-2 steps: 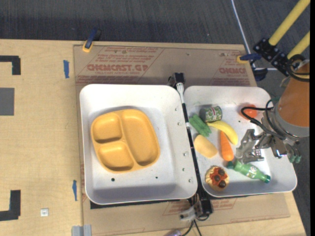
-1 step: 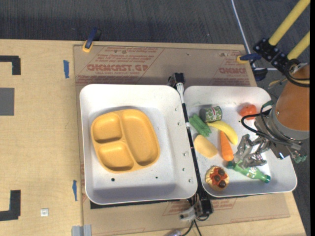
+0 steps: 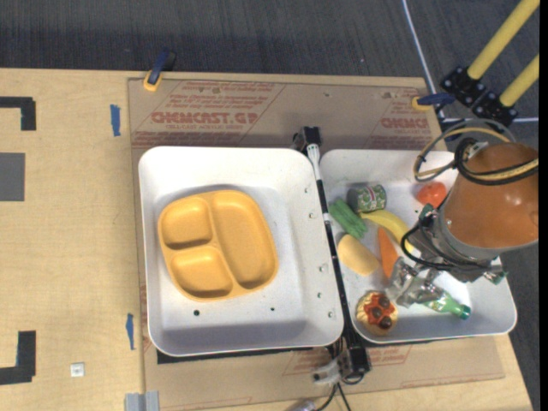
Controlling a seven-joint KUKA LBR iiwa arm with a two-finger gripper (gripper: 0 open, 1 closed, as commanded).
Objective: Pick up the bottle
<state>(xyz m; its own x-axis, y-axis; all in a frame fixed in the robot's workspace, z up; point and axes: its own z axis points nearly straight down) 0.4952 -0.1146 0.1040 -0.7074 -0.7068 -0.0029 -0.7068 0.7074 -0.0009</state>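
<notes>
The arm is lowered into the right bin (image 3: 501,319). The gripper (image 3: 413,288) is seen just over the bottle (image 3: 445,305), a clear one w/ green cap, laid flat nr the bin's front edge. Jaw opening can't be told; no grasp is shown. A yellow tray (image 3: 217,244) is set in the left bin (image 3: 171,178).

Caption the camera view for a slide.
Tool over the bottle in the right bin; yellow tray in the left.
</notes>
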